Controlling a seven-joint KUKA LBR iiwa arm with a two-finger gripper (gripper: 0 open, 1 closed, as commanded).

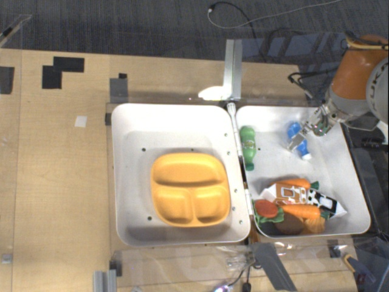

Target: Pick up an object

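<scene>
My gripper [300,141] is low in the upper part of the right bin [352,181], reaching in from the right under the orange wrist band. A small blue and white object [295,129] lies right at the gripper tip, with blue parts showing above and below it. I cannot see whether it is held or just lies underneath. A green bottle [247,143] lies along the bin's left wall. A pile of toy food [295,208] sits at the bin's front: a red piece, an orange carrot, a printed carton and a black and white item.
The left bin [130,163] holds a yellow divided tray [190,187] at its middle. A metal post [233,72] stands behind the wall between the bins. Cables run across the dark floor at the back.
</scene>
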